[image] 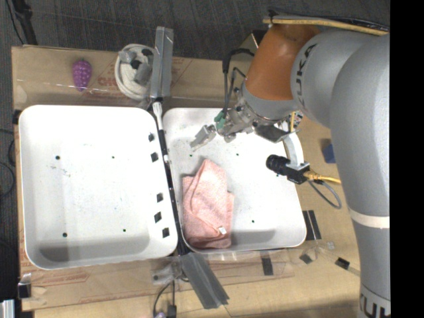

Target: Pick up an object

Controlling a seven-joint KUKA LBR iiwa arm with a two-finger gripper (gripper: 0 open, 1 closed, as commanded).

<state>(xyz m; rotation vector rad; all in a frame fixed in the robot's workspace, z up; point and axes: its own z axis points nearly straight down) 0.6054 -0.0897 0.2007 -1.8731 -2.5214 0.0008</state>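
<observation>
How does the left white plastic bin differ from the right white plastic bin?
The left white plastic bin shows a bare floor with a few dark specks, while the right white plastic bin holds a crumpled pink cloth. The pincer hangs over the right bin, not the left. Both are shallow, white and rounded at the corners.

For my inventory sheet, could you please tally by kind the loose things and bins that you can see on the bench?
White bins: 2, the left bin and the right bin
Pink cloths: 1, the cloth in the right bin
Purple items: 1, a small purple object behind the left bin
Total: 4
</observation>
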